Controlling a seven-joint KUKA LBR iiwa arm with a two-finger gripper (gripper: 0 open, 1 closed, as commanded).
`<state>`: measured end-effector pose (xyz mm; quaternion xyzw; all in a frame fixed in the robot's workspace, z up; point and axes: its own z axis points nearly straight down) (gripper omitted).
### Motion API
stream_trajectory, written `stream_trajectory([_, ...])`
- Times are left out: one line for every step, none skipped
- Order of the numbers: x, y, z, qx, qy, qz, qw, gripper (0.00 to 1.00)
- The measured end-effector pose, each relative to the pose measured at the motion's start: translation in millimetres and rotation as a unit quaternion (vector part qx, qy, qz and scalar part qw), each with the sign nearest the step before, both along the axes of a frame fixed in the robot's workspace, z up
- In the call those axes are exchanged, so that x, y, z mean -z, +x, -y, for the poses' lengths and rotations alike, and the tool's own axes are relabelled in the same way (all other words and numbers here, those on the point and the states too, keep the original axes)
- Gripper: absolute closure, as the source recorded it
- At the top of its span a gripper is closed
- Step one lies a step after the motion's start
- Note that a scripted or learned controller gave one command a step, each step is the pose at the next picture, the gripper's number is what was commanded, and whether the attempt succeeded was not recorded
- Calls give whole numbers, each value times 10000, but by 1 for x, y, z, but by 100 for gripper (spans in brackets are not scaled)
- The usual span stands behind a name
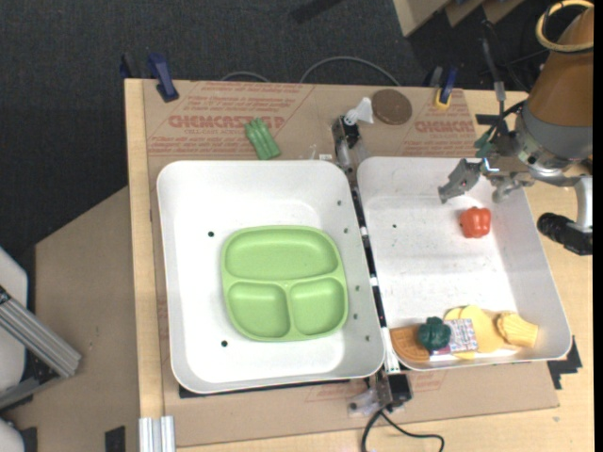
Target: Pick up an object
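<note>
A small red pepper-like toy point(476, 222) lies in the upper part of the right white bin point(415, 262). My gripper point(482, 185) hovers just behind it at the bin's far edge, open, its two grey fingers point(458, 183) spread apart with nothing between them. Along the right bin's front edge lie a brown flat piece point(407, 344), a dark green toy point(433, 333), a yellow piece with a printed label point(474, 331) and a yellow ridged piece point(518, 329).
The left white bin point(188, 205) holds a green divided plate point(283, 282). On the cardboard behind the bins lie a green object point(263, 139) and a brown disc point(391, 108). Blue clamps point(162, 76) grip the back edge.
</note>
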<state>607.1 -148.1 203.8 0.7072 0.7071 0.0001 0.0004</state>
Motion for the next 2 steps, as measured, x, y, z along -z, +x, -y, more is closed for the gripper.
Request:
stream_trajectory([49, 2, 60, 24, -3, -31, 10000, 0])
stream_trajectory([124, 8, 40, -9, 12, -32, 10000, 0])
